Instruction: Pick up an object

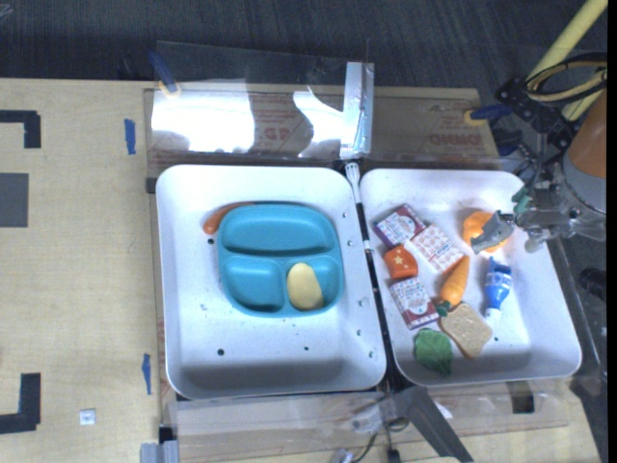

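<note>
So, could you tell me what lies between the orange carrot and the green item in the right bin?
In the camera view, the slice of toast lies between the carrot and the green item, touching both or nearly so.

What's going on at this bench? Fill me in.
A grey robot arm reaches in from the right, its tool low over the right bin, beside an orange object near the back. Nothing is visibly between its fingers yet. That bin also holds small packets, a carrot, a blue-and-white tube, a bread slice and a green item. The left bin holds a blue divided tray with a yellow piece in one compartment.
</note>
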Motion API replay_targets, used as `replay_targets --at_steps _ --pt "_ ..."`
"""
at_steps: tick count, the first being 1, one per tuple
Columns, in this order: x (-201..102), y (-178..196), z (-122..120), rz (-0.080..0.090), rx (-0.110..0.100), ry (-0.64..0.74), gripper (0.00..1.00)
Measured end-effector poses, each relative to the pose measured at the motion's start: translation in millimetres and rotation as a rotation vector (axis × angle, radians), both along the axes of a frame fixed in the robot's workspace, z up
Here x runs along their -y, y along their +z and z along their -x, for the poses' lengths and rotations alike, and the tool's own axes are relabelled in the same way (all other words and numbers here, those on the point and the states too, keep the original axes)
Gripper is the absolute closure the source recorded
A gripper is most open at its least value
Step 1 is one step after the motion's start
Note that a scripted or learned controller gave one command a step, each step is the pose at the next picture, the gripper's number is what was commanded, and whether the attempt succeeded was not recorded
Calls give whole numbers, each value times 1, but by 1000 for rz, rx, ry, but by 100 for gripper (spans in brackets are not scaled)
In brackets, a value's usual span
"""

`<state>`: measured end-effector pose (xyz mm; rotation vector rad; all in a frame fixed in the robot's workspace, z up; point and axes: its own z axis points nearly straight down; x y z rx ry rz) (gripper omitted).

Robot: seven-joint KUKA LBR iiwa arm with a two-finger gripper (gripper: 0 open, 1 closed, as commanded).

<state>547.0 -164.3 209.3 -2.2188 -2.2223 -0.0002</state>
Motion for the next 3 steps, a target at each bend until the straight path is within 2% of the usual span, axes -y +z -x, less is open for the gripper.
replay_targets --at_steps 1,2,3 --pt "46 -108 31 -13 -9 -68 0" --pt "49 -96 29 -6 0 -71 100" --pt "43 -91 40 -2 -1 -72 100"
